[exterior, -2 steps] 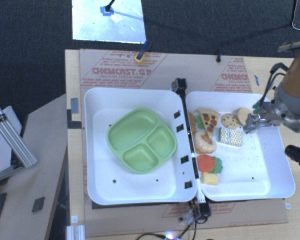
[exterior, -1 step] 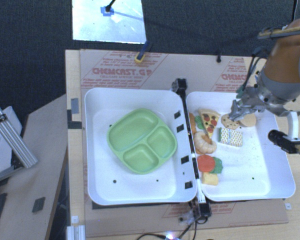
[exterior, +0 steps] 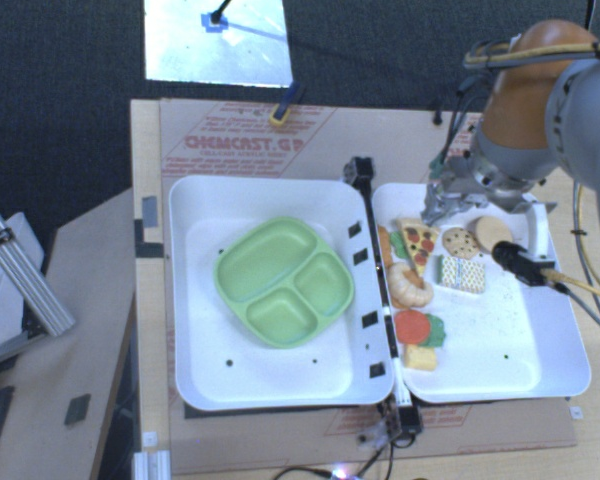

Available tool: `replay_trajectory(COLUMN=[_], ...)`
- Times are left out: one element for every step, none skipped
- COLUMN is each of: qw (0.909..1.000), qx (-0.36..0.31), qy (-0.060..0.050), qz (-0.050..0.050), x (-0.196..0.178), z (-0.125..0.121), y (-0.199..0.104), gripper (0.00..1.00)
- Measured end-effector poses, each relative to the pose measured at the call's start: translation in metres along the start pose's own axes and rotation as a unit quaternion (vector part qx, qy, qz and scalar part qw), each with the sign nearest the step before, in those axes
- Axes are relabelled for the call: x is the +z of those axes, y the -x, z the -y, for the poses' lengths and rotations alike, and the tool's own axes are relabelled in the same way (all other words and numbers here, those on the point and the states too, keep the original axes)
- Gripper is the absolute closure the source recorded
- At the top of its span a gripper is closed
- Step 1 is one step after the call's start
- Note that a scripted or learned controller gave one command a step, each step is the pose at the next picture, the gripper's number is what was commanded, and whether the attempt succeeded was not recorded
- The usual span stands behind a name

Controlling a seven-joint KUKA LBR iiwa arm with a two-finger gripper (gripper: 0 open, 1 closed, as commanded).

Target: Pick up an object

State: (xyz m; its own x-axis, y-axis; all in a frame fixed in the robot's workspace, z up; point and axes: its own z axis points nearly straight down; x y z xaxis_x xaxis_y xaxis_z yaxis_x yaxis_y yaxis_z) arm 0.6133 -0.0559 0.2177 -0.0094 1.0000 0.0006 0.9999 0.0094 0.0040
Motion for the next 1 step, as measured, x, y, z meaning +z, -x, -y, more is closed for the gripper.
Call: replay_trajectory(qw=[1.0000], qx=[0.000], qy=[0.001], qz=[0.000], x=[-0.0085], z=[-0.0337], y=[-0.0403], gripper=[1.00])
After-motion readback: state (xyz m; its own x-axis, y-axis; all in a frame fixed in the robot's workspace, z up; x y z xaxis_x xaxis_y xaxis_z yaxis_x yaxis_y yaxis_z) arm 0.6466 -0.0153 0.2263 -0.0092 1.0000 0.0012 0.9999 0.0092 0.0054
